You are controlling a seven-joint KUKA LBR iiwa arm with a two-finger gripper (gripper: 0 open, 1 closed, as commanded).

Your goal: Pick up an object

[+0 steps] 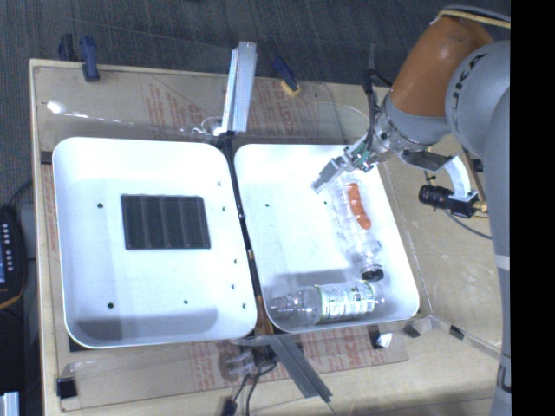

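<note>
the gripper (334,173) hangs over the upper part of the right bin (286,232), its tip just above the top end of a clear bottle with an orange piece inside (355,219); whether the fingers are open or closed i cannot tell. that bottle lies lengthwise along the bin's right side. a second clear bottle with a label (328,303) lies across the bin's near edge. the left bin (87,258) holds a dark ribbed rectangle (165,222)

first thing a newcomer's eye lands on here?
Likely the grey arm's orange band at upper right, with its gripper hanging over the right white bin. Next, two clear plastic bottles there: one with orange contents along the right side, one labelled lying at the near wall. The left bin holds a dark ribbed rectangular panel.
</note>
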